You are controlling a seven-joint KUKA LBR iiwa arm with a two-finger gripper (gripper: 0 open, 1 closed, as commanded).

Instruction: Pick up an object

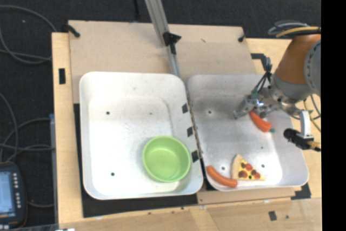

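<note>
Your end effector (254, 107) sits low over the upper right part of the right bin (216, 94), with the arm (296, 67) coming in from the right, its orange band partly cut off at the frame edge. Look at the tip and you will find it small and tangled with dark cables, so you cannot tell how far it is open. An orange carrot-like piece (260, 121) lies just beside and below the tip, tilted down to the right; its upper end seems to touch the metal parts, but you cannot tell whether it is gripped or merely lying on the bin floor. Near the bin's front edge you can see a toy pizza slice (246, 169) with red spots, and just left of it a sausage (221, 176) lying along the rim. In the left bin (108, 100), a green bowl (166, 158) stands upright near the front right corner, close to the divide between the two bins. Both bins rest on the table (119, 40), and a slanted metal rail (154, 0) crosses above them, its top cut off by the frame.
</note>
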